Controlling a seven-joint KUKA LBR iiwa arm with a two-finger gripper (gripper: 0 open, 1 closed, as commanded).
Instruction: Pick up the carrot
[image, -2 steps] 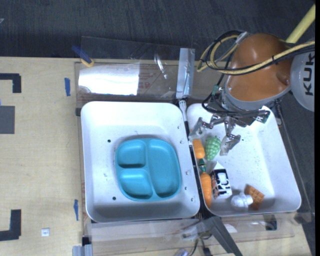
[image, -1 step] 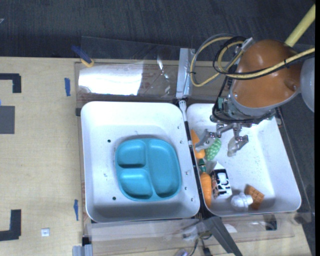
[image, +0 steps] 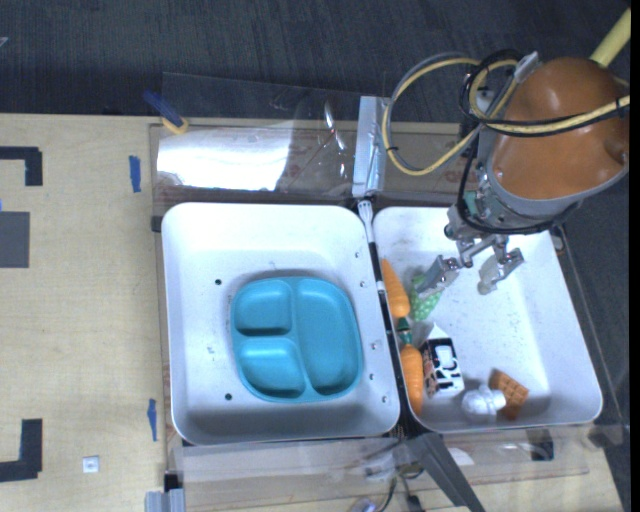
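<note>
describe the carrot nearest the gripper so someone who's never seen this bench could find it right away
Find the right-hand white bin, the one under the gripper. Along its left wall two orange carrots lie end to end; the carrot meant here is the upper one, farther from the bin's bottom edge. The lower carrot sits beside a black-and-white packet, while this one has green leafy bits at its lower end.

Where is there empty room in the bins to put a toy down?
The right bin has bare floor in its middle and right, between the claw and the small things along its near edge. Its left edge is crowded with two carrots and a black-and-white packet. The left bin holds a blue tray, with bare white around it.
</note>
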